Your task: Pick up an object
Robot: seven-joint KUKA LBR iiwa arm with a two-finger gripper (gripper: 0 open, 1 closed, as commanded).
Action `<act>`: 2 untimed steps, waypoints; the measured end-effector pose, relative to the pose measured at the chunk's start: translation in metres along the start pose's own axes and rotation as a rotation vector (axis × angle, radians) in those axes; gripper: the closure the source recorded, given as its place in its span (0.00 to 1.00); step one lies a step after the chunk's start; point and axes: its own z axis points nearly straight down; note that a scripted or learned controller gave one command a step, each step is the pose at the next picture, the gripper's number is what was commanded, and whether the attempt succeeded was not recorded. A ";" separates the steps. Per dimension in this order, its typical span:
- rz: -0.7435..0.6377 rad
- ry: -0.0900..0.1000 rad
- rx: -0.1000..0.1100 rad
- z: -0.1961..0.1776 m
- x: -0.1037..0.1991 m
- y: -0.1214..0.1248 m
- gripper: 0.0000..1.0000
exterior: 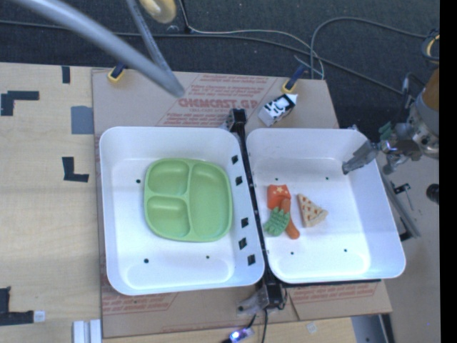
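Two shallow white plastic bins side by side on a cardboard-covered bench: left bin (pixel 118 213), right bin (pixel 371 252). In the left bin, a light green three-compartment plastic plate (pixel 189 199), lying flat near the centre. In the right bin, a cluster of small toy food items left of centre: an orange-red block (pixel 278 193), a green ridged leafy piece (pixel 276 224) just below and touching it, a small orange carrot-like piece (pixel 292 229) beside the green one, and a tan wedge resembling a pizza slice (pixel 310 210) just to the right, apart from the red block. Two-finger gripper (pixel 355 164) at the upper right rim of the right bin, grey, slanted down toward the bin interior, well apart from the food cluster. Nothing visible between the fingers; degree of opening cannot be told at this angle. No contact with any item observed.
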 end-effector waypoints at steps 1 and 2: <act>0.000 0.001 0.004 0.062 0.005 0.005 0.00; -0.001 0.000 0.004 0.107 0.006 0.010 0.00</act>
